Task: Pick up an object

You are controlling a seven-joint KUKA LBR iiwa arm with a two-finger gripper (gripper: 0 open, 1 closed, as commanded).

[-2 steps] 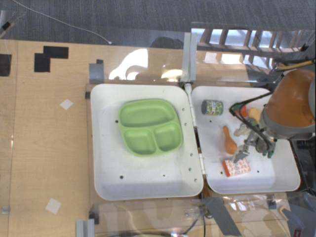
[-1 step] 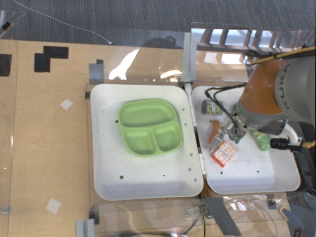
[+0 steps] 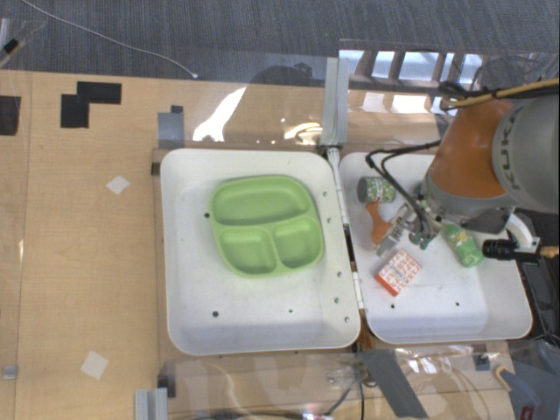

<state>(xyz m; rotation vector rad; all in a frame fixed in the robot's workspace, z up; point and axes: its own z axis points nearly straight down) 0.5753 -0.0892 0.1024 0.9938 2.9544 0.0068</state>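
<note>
Pale wooden bench [image 3: 79,261] under a grey carpeted floor strip at the top; black marker shapes on the wood at upper left; two shallow white bins side by side, left bin [image 3: 188,322] and right bin [image 3: 455,318], a clear panel behind them.

Arm [image 3: 503,160] enters from the right, orange band above the wrist, grey body bulking over the right bin's far right corner; wrist angled down and leftward, black cable looping off it; gripper [image 3: 404,232] low over the right bin's middle, metal fingers pointing down-left.

Fingers: cannot tell how far apart, they are small and cluttered against the objects; nothing clearly seen between them.

Relative to the gripper: orange carrot-like piece [image 3: 378,227] just beside it to the left, seemingly touching or nearly so; small green-labelled can [image 3: 376,189] up and left, near; red-and-white patterned box [image 3: 399,272] just below, lying tilted on the bin floor; green bottle [image 3: 462,245] to the right, close under the wrist, lying on its side.

Well apart to the left, in the left bin: a green divided plate [image 3: 265,226], three compartments, lying flat and slightly rotated.
</note>
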